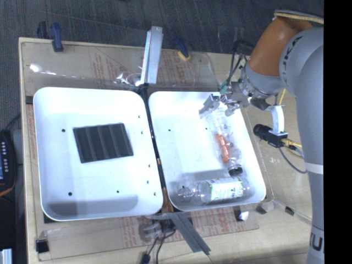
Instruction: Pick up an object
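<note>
My gripper (215,105) hangs over the far right part of the right bin (181,147), on the grey arm with the orange band (275,48). Just below it a clear bottle with orange contents (224,145) lies along the bin's right side, its black cap (235,170) towards the front. The gripper is right at that bottle's far end; whether they touch I cannot tell. A second clear bottle with a white and green label (219,191) lies on its side along the front wall.
A dark grey ribbed rectangular pad (103,142) lies flat in the middle of the left bin (49,175). A metal bar (152,54) stands behind the seam between the bins. Blue clamps (56,36) hold the bench's far edge.
</note>
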